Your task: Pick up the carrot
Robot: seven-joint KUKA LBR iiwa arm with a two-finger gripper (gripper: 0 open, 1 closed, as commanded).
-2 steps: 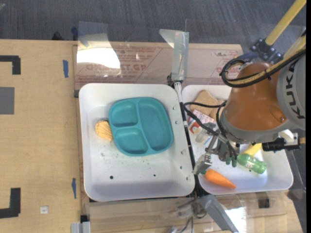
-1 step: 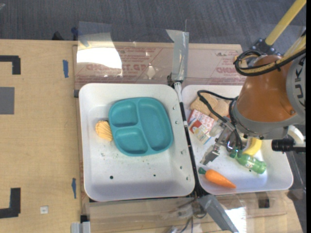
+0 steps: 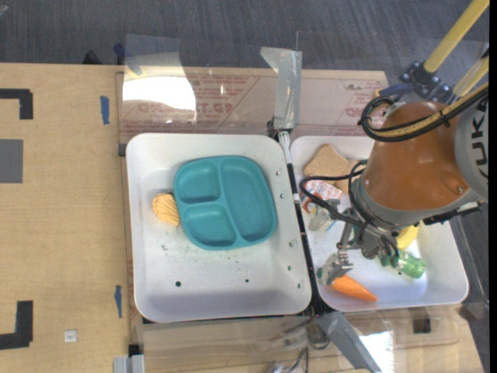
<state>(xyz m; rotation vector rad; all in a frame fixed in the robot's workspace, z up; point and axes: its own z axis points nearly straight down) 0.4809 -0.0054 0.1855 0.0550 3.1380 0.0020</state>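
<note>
The carrot (image 3: 353, 288) lies at the lower right of the frame, in the right bin (image 3: 446, 286). The pincer (image 3: 337, 270) hovers just above its left end, empty, fingers slightly apart.

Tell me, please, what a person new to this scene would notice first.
Probably the orange-banded arm filling the right bin, with its gripper just above the carrot near the front wall. Next, the teal divided plate in the left bin, a yellow shell-like piece touching its left edge.
</note>
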